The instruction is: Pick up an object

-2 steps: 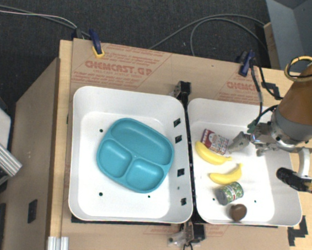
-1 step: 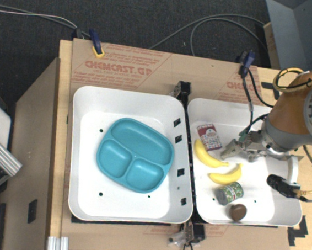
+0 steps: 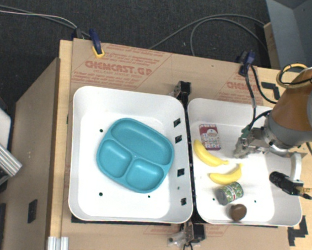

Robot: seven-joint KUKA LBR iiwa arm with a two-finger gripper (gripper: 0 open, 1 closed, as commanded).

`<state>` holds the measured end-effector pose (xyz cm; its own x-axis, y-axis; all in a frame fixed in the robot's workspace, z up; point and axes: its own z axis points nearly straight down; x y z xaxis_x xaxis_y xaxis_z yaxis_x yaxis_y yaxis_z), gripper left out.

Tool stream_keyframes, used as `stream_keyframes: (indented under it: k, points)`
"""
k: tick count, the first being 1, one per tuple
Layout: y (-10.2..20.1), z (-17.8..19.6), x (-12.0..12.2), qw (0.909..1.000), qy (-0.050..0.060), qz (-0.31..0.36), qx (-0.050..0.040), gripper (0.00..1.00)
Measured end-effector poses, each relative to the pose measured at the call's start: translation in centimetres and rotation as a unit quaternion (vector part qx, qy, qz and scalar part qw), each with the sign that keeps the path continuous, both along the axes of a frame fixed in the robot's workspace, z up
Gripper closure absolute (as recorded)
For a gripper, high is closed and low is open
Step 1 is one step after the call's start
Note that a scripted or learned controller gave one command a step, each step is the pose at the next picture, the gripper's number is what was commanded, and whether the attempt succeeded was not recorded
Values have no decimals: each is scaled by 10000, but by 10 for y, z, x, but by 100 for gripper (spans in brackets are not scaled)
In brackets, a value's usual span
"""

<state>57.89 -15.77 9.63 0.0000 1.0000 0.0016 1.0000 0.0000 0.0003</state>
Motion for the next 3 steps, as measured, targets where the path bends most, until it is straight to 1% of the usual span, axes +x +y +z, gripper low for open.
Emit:
stream_keyframes:
  k: [1,2,3]
  points:
    - [6,46,5,10000,-28,9,-13,100]
    - [6,102,-3,10000,-29,6,-15,100]
    - [-3,152,1,10000,-32,7,-18,100]
